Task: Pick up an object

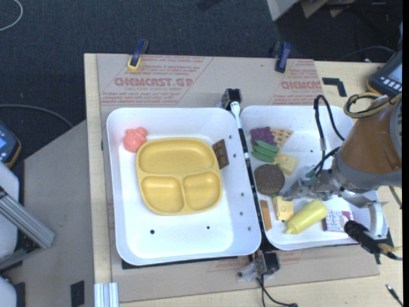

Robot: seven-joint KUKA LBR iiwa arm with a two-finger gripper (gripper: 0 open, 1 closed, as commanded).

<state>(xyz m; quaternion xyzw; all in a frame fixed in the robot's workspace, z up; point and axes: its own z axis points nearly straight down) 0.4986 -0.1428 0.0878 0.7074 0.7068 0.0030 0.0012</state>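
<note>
The gripper (305, 185) hovers above the yellow plastic squeeze bottle (306, 216); its grasp cannot be told. The bottle looks light, smooth, slippery: mid-body gives best purchase.

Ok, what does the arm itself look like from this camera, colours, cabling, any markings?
The arm is a thick rounded body with an orange-brown band above a grey wrist section. Black cables loop off its upper side, and a yellowish cable coils near the top right. The gripper is a small grey metal assembly. No readable markings are visible on it.
</note>
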